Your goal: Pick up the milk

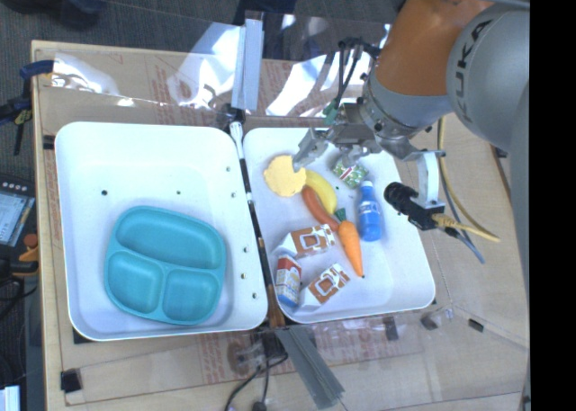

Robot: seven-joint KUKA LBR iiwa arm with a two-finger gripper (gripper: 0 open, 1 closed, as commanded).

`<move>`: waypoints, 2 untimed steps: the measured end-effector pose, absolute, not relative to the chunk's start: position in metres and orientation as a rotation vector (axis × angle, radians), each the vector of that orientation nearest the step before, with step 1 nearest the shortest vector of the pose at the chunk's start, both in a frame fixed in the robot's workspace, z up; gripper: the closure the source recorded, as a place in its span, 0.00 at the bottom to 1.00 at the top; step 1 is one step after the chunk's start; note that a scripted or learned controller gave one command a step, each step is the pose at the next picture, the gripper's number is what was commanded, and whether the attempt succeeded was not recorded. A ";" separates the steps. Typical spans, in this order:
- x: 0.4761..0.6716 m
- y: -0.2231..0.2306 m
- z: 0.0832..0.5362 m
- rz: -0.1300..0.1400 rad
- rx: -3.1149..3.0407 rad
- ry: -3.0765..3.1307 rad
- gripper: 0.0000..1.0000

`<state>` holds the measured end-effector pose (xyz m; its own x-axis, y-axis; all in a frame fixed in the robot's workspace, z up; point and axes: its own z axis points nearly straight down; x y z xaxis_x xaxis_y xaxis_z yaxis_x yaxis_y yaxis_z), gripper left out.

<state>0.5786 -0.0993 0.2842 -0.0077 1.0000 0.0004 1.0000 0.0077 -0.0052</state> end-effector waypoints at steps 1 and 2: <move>0.535 -0.135 0.154 0.007 -2.272 -2.162 0.00; 0.536 -0.149 0.104 -0.021 -2.282 -2.192 0.00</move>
<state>0.5361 -0.1493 0.1043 0.0404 0.9992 -0.0062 0.9989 -0.0403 0.0257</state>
